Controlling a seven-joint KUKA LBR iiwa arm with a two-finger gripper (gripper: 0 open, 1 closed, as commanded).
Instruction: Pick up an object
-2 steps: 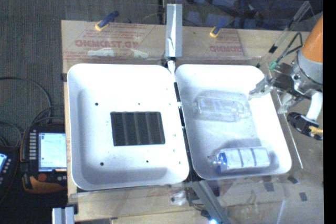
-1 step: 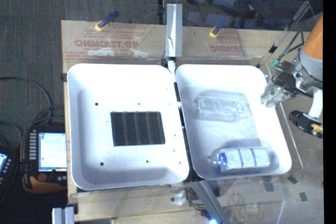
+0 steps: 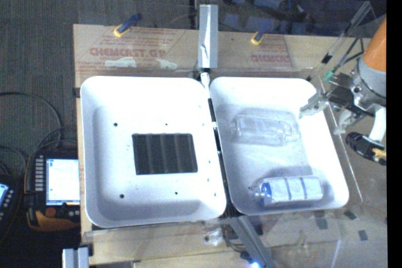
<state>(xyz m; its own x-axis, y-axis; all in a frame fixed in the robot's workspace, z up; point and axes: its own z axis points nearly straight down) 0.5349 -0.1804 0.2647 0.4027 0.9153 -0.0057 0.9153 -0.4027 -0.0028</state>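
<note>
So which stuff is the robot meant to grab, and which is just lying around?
For the job:
clear plastic bottle
bottle with blue cap
right bin
gripper

Just lying about:
left bin with dark grate
yellow clamps
handheld screen

Two white bins (image 3: 94, 135), two plastic bottles (image 3: 265, 128).

Arm (image 3: 377, 56) cut off by the right edge; gripper (image 3: 314, 107) too small to read.

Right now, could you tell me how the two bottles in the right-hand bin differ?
The clear bottle looks see-through and unlabelled; the labelled bottle has a white wrap and bluish end. The clear one lies mid-bin, the labelled one against the near wall. Both lie on their sides in the right bin.
</note>
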